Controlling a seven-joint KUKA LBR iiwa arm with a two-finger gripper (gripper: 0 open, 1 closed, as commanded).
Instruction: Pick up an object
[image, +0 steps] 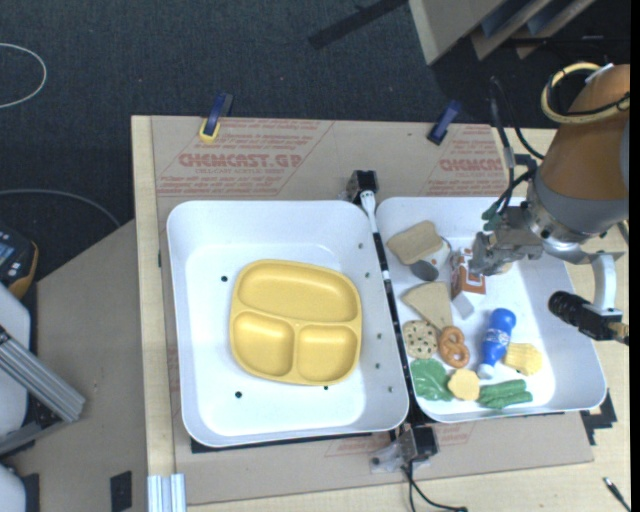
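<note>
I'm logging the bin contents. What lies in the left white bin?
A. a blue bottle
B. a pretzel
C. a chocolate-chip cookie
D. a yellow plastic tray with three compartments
D: the yellow plastic three-compartment tray sits alone in the left white bin; the small food items lie in the right white bin.

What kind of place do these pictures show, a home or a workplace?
Probably a robotics lab bench, not a home: a grey arm reaches over two white bins, one holding a yellow divided tray, the other toy foods, on clamped board.
</note>
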